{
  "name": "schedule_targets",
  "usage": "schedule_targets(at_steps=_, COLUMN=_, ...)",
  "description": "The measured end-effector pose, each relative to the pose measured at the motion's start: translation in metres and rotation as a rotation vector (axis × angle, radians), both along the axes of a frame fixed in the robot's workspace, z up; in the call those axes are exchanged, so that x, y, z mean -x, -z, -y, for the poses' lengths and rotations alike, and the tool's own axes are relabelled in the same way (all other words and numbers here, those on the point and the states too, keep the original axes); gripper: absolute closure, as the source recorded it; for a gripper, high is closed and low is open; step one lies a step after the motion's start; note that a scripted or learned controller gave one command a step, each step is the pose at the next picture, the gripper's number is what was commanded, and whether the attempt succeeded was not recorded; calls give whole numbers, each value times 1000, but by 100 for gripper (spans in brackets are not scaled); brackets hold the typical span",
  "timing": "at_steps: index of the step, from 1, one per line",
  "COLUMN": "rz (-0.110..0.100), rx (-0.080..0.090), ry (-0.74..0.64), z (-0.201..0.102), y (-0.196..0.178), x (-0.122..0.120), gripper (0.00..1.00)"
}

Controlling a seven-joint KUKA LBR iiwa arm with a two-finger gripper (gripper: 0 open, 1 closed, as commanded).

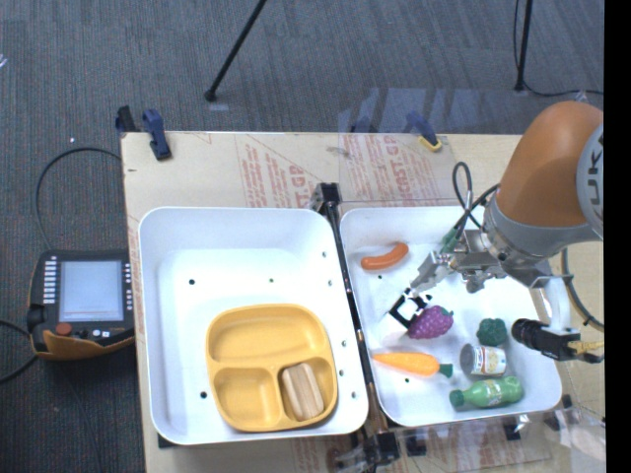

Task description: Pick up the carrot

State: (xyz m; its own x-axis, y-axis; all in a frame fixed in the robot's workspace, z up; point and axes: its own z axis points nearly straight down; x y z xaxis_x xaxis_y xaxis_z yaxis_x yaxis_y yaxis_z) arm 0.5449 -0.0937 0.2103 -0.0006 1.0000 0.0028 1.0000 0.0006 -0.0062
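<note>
The carrot (406, 364) lies flat in the right bin (367, 227) near its front left corner, orange with a green stub pointing right. My gripper (402, 310) hangs above the bin's middle, a little behind the carrot and just left of a purple bunch of grapes (432, 321). Its black fingers stand open with bare white bin floor between them. The gripper touches neither the carrot nor the grapes.
An orange-red sausage (385, 256) lies at the back of the right bin. A broccoli (492, 331), a can (483, 360) and a green bottle (486, 393) crowd the front right. The left bin (163, 264) holds a yellow divided plate (258, 341) with a bread roll (304, 390).
</note>
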Motion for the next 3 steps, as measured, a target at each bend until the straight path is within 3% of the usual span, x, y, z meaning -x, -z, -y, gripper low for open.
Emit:
schedule_targets(at_steps=1, rz=-6, rx=-3, ry=-186, z=8, y=98, x=58, gripper=0)
schedule_targets(at_steps=2, rz=-2, rx=-3, ry=-177, z=9, y=87, x=56, gripper=100)
schedule_targets(at_steps=3, rz=-2, rx=-3, ry=-177, z=9, y=87, x=57, gripper=0)
